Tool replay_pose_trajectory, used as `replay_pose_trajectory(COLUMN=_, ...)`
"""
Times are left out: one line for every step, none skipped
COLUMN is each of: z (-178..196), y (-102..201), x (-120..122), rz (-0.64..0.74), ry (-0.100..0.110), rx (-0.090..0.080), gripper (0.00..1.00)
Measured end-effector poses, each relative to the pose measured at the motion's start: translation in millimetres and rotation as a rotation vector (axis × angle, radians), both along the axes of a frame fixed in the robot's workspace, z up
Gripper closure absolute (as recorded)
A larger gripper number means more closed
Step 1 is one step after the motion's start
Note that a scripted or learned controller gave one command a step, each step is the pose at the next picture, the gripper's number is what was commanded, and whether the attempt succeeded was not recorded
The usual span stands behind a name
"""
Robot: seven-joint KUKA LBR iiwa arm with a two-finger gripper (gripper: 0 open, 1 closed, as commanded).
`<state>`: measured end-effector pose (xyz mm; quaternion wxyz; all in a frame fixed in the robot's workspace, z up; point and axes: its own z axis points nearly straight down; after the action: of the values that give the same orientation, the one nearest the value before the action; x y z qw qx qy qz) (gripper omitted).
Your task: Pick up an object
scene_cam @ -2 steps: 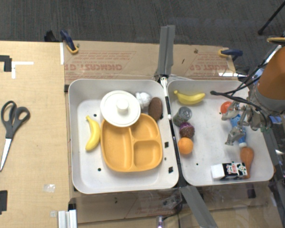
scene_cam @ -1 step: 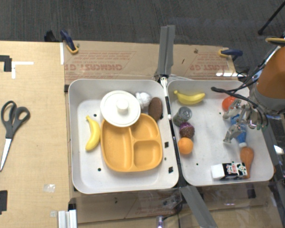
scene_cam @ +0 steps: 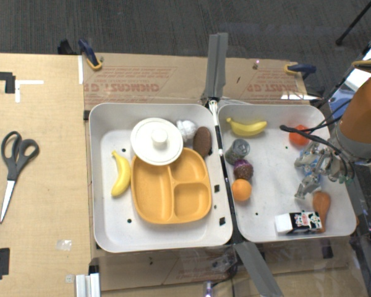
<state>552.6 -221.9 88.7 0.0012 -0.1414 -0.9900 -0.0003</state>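
Gripper (scene_cam: 311,173) low over the right bin (scene_cam: 269,218), near its right wall. Metal fingers point down and left; too cluttered to tell whether they are spread or closed, and nothing can be seen between them. Grey arm with orange band (scene_cam: 365,119) comes in from upper right.

Just below the gripper: an orange carrot-shaped piece (scene_cam: 321,202), close to or touching the fingertips; cannot tell which. Below that, at the bin's front edge, a small black-and-white carton (scene_cam: 300,222) lying on its side. Above the gripper, a red-orange round item (scene_cam: 298,134), partly behind a black cable.

Further left, along the bin's left side: an orange (scene_cam: 241,190), a dark purple fruit (scene_cam: 243,170) touching it above, a grey metallic can (scene_cam: 239,148), then a small banana (scene_cam: 247,127) at the back.

Left bin (scene_cam: 105,228), well apart from the gripper: yellow divided tray (scene_cam: 171,193), a white round lid (scene_cam: 157,141) overlapping its back edge, a brown oval item (scene_cam: 202,141), a whitish crumpled item (scene_cam: 187,127), a second banana (scene_cam: 120,174).

Scissors (scene_cam: 13,166) on the bench, far left.
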Motion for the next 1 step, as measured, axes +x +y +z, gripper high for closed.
replay_pose_trajectory(z=5.3, y=33.6, x=-67.4, rz=-0.246, ry=-0.023, rx=-0.004, gripper=0.0)
